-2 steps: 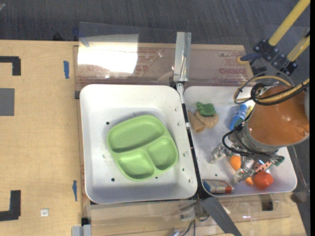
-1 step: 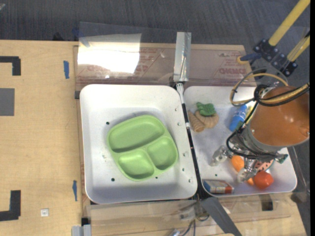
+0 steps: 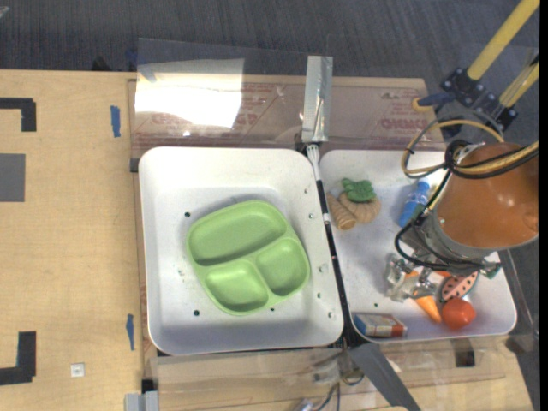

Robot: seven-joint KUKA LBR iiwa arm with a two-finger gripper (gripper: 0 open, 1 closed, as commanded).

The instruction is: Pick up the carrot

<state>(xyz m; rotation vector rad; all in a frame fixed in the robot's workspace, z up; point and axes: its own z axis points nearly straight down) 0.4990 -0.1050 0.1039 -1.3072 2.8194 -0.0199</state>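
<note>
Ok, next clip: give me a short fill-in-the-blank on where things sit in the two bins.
1. The green divided plate lies in the ____ bin.
2. The tool is down in the ____ bin, right beside the carrot.
3. The round tomato next to the carrot is ____ in colour.

Missing words: left; right; red

We can read no text with certainty. Faint reddish printing runs along the clear plastic sheet (image 3: pixel 257 101) behind the two bins, and again on its right stretch above the right bin (image 3: pixel 505 315), but the letters are too blurred and washed out by glare for us to make out any word. The small tube (image 3: pixel 381 324) at the front of the right bin carries a coloured label whose print is too small for us to read. We find no numbers or signs that are legible.
</note>
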